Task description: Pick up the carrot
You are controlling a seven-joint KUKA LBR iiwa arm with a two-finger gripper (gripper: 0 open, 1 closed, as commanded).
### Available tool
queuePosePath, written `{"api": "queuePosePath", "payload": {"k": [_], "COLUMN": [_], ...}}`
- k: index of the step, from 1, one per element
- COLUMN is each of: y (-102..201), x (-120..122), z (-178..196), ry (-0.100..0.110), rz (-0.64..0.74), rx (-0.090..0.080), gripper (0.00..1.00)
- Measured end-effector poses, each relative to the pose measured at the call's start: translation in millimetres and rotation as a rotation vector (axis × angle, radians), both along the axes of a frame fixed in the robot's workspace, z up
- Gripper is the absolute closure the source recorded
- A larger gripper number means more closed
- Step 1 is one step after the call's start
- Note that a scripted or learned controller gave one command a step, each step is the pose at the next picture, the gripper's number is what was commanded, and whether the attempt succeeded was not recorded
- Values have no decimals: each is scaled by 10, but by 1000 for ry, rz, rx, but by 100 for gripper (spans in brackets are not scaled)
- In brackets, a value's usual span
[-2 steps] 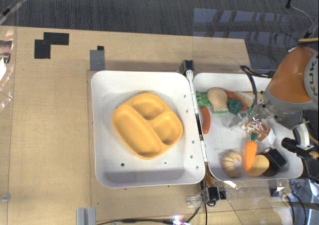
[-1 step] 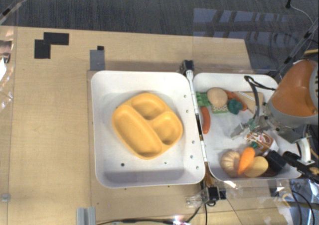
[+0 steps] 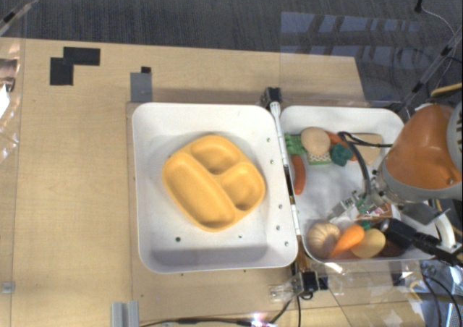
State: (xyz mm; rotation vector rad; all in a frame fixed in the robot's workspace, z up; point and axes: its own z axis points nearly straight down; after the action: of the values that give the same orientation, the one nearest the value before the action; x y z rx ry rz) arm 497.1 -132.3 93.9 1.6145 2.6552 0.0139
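1. The wooden bench bears two shallow white bins side by side, with black tape marks near its far left corner.
2. The left bin holds a yellow divided plate, three compartments, lying at a slant near the bin's middle.
3. The right bin holds the small items, gathered along its far wall, its left wall and its near edge.
4. The arm reaches in from the right; its orange band hangs over the right bin's right side, with black cable looping across toward the far wall.
5. The gripper sits low over the right bin, just above the items at the near edge. Its fingers are a tangle of metal and wire from this angle, and I cannot tell whether the jaws are released or clenched; nothing shows plainly between them.
6. The carrot lies at the near edge of the right bin, tilted, between a brownish round item, perhaps an onion or mushroom, on its left and a pale yellow potato-like piece on its right, touching both. It is just below the gripper.
7. At the far wall rests a beige round item, beside a green leafy piece and a small green block.
8. A red-orange sausage-shaped item lies along the left wall.
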Motion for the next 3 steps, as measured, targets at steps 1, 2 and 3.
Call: {"api": "queuePosePath", "payload": {"k": [1,2,3], "y": [171,193,193], "x": [-19,9,5], "z": [-28,89,83], "ry": [12,7,8], "rz": [416,418,418], "rx": [-7,-5,-5], "gripper": [0,100,0]}}
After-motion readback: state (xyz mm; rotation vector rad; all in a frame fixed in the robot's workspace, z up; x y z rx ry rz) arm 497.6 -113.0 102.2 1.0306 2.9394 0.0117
